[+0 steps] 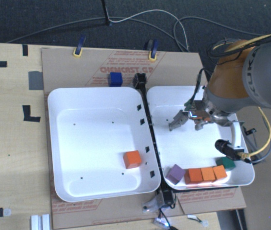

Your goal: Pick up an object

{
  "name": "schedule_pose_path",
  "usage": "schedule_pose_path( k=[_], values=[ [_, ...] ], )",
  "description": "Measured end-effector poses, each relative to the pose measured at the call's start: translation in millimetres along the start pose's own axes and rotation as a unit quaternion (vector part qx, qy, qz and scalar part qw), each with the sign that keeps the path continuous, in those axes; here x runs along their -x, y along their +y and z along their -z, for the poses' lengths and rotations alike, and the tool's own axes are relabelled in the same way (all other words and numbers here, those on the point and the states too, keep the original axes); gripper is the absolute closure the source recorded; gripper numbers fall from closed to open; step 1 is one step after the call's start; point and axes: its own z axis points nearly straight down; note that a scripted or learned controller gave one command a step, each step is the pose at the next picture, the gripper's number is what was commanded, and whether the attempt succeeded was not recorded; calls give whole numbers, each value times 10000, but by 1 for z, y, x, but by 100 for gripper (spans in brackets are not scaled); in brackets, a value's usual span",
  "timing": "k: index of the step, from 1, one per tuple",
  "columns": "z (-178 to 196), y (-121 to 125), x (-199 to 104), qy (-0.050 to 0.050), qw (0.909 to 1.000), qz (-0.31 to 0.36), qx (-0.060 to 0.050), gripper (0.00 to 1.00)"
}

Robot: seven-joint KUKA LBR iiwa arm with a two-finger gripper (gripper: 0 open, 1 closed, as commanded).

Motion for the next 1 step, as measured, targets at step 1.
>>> schedule_pose_path(
  k=[1],
  values=[
    [-53,2,9,1,10000,-2,-6,0]
  ],
)
